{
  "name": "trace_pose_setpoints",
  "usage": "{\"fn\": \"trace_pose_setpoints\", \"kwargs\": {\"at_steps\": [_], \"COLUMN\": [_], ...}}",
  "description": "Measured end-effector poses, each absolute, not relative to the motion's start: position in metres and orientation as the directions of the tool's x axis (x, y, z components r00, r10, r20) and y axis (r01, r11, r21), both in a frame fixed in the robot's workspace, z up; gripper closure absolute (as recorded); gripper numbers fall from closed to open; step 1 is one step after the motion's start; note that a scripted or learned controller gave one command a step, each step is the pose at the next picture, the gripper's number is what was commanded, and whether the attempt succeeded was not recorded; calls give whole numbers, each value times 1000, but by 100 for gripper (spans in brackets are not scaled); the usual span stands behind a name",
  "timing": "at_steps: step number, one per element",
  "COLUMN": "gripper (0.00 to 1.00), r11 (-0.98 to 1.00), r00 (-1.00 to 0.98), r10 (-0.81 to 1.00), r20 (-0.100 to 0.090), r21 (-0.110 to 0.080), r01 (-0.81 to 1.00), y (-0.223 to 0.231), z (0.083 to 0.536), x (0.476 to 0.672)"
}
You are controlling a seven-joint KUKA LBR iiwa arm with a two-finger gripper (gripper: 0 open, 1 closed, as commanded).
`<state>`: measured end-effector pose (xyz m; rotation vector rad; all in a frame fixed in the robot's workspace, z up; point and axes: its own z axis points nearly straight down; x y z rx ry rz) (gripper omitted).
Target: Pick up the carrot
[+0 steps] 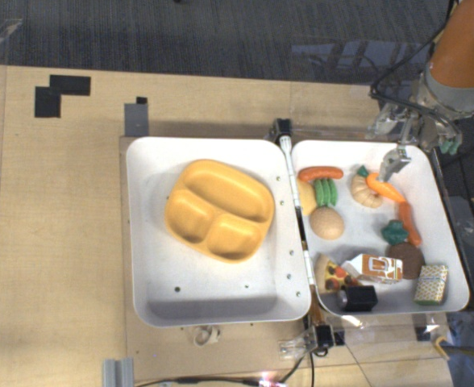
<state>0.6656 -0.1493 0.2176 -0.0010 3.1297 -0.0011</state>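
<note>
Landmark: the right bin (455, 297). Gripper (395, 164) hangs over that bin's far half, toward its right side, arm (463, 47) coming in over the far-right corner. Can't tell whether the claw is spread or pressed together; too small and blurred.

Carrot (382, 187) lies in the bin's far half, just under and in front of the gripper tip, resting against a beige shell-like item (364, 193). A second carrot (406, 222) lies near the bin's right wall, its green top (395, 232) pointing inward.

Crowded bin: sausage (321, 173) and green beans (326, 192) by the left wall, round beige ball (327, 222) mid-left, carton (378, 268), brown lump (406, 258), black item (358, 298) and tan block (431, 284) along the near edge. Bare floor shows only at the far-right corner and centre.

Left of it, the left bin (152, 297) holds a yellow divided tray (218, 208), wide bare margin around it.
</note>
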Motion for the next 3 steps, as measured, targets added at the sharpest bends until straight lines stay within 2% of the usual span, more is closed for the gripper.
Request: {"fn": "trace_pose_setpoints", "kwargs": {"at_steps": [1, 2, 3], "gripper": [0, 0, 0], "r11": [963, 982, 867], "r00": [-963, -982, -867], "r10": [270, 189, 499], "r20": [10, 1, -4], "r21": [-4, -4, 1], "r01": [270, 189, 499], "y": [-208, -180, -201], "z": [92, 87, 87], "x": [666, 661, 657]}}
